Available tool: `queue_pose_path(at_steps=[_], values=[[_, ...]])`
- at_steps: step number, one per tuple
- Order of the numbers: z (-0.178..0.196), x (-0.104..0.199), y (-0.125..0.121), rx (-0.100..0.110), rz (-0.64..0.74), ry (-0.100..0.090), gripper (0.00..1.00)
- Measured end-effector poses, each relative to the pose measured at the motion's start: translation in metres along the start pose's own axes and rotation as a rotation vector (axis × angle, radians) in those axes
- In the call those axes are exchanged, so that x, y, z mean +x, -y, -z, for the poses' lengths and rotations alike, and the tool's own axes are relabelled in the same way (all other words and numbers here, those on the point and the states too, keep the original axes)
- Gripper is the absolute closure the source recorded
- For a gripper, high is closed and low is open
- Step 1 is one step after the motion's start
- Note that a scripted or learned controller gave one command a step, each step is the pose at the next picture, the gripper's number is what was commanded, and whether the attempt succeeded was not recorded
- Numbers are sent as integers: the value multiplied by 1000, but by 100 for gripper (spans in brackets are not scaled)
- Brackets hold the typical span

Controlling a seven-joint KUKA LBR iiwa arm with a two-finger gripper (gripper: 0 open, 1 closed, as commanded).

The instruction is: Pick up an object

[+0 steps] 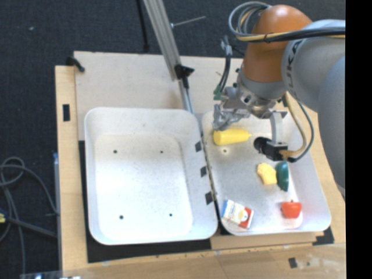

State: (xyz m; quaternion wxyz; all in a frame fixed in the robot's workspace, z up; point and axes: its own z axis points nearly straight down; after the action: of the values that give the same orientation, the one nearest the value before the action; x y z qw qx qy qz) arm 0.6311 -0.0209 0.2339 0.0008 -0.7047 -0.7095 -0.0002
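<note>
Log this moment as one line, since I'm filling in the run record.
arm: over right bin | gripper: above yellow block, grasp unclear | also in bin: small yellow piece, green item, red-orange item, red-white carton

White bins [145,173] — yellow block [231,136] (orange-banded grey arm [273,34]).

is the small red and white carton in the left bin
No, the red and white carton lies at the near left corner of the right bin.
</note>
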Motion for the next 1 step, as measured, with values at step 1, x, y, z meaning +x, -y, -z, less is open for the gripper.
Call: queue_pose_path(at_steps=[1], values=[[-6, 55, 20, 0, 0, 0, 100]])
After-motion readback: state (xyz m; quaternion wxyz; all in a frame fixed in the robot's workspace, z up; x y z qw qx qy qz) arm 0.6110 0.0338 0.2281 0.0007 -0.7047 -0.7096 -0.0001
